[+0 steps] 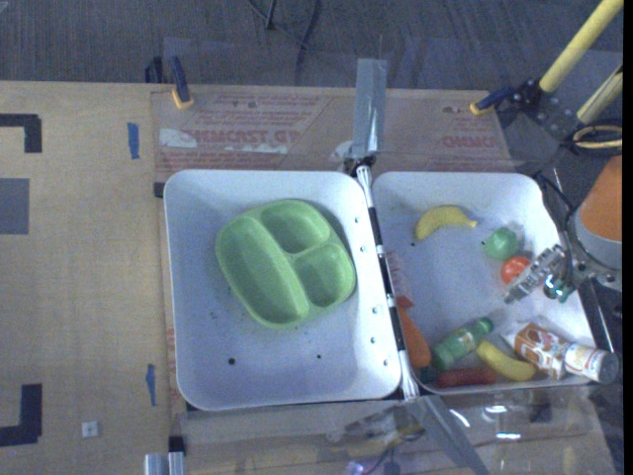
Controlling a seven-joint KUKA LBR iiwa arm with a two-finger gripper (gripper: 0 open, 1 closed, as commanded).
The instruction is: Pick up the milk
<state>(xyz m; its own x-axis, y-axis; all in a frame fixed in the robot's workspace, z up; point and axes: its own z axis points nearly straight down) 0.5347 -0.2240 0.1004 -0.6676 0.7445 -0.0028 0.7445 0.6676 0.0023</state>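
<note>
Though lying flat, milk [560, 353] carton white-orange; tool [534, 277] state impossible to tell.

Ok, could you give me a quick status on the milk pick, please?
Gripper low over right bin, holding nothing. Milk lying at near right corner, untouched. Banana against it.

I watch through one fixed camera above the bench [79, 265], tilted down, both white bins [198, 364] in frame from moderate height.
</note>
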